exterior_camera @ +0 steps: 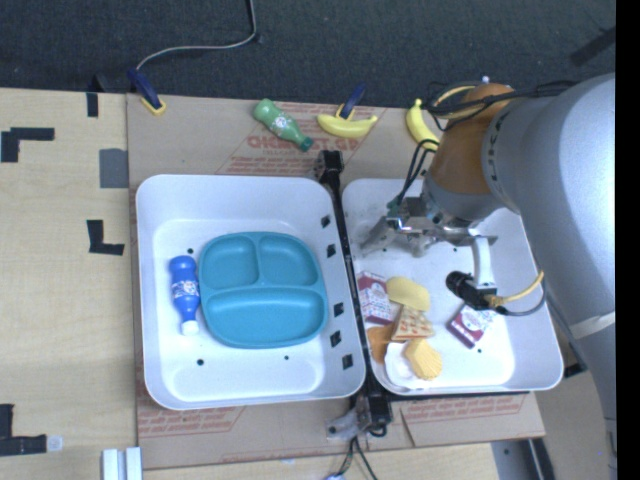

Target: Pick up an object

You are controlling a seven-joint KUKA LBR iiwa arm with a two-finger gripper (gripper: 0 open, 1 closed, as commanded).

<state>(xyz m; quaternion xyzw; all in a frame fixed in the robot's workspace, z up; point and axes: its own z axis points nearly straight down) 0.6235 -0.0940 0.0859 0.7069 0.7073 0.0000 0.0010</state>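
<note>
So my two-finger gripper [398,230] is hanging over the far half of the right-hand shallow white bin [530,368], metal fingers spread apart with nothing between them, so I'm holding zilch at the moment. The pickable stuff is all heaped toward the near-left corner of that bin: a pale yellow rounded plastic piece, maybe a toy lemon or potato [408,292], a tan waffle-looking wedge [412,324] just below it, a yellow-orange lumpy toy food [424,361] near the front wall, and a small maroon and white printed packet [374,300] lying flat against the left wall. There's another little maroon packet [467,326] sitting apart, more toward the middle of the bin. My guess is these are all hollow plastic play food, so light and stiff, nothing that breaks, but smooth and rounded enough to squirt out of the fingers if I pinch off-centre. I'd go for the pale yellow rounded piece since it sits on top of the pile; closing across its narrow width at the middle looks safest. The flat packets look like a pain, too thin and flush with the floor to get fingers under. The left bin [160,368] has a blue sectioned plastic plate [263,290] in the middle and a small blue bottle with a white cap [184,292] just beside its left edge, well apart from my gripper.
</note>
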